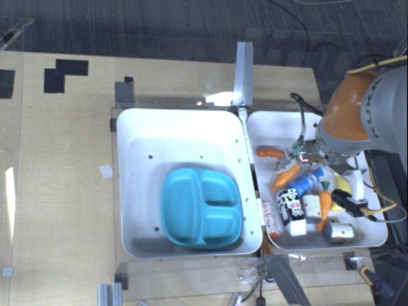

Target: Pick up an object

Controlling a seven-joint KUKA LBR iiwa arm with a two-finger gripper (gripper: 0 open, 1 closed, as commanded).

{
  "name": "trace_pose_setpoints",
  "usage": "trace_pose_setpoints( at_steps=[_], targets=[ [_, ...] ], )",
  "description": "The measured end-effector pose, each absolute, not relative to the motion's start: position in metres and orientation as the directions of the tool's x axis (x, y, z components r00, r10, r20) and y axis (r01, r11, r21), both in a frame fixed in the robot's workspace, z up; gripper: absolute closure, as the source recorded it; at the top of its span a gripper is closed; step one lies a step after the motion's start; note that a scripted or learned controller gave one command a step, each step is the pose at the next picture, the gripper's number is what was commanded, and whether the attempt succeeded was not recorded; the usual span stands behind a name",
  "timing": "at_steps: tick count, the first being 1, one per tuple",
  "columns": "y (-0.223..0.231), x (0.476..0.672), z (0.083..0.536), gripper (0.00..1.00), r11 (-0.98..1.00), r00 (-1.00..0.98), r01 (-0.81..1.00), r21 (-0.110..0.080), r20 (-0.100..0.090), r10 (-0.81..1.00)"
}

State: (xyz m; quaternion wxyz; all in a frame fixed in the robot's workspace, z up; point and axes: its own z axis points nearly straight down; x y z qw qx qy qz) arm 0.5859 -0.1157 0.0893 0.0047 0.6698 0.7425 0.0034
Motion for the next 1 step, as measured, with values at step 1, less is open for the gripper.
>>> trace_pose_setpoints(
  at_steps=[1],
  targets=[
    [-0.1137, 0.5890, 0.1018, 1.00, 0.106, -0.106, 0.994, 0.020, -0.004, 0.994]
  ],
)
